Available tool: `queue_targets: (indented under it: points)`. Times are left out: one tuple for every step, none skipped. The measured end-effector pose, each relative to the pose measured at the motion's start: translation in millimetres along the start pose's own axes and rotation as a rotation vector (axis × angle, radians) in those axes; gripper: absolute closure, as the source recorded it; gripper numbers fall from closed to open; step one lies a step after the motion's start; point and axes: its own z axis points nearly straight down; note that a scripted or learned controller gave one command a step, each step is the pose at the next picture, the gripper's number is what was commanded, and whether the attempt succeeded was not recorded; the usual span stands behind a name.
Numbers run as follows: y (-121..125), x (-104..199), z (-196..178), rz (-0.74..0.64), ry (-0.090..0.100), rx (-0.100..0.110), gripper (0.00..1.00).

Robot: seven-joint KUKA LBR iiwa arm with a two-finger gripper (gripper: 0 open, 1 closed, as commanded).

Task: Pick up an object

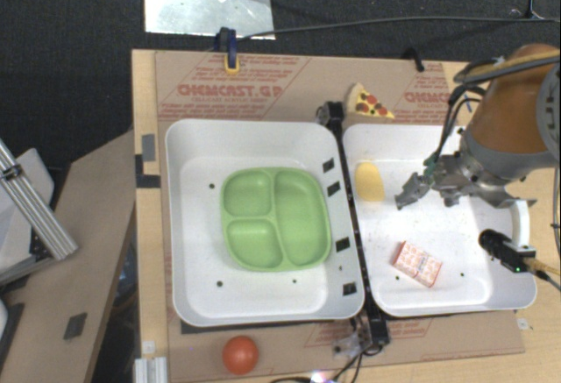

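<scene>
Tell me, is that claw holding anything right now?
Nothing is held. The gripper hangs over the right bin, with the yellow piece and the pink packet lying apart from it.

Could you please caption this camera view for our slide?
Claw hovers over the right bin, between yellow block and pink box.

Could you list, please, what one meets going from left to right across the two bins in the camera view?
Green divided plate in the left bin → yellow piece → pink patterned packet → gripper, reaching in over the right bin.
</scene>
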Motion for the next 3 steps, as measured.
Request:
queue_targets:
  points:
    - [2,0,-4,-0.002,-0.001,-0.009,0.00]
    - [-2,2,58,0.000,0.000,-0.004,0.00]
    - [-2,2,102,0.001,-0.001,-0.006,0.00]
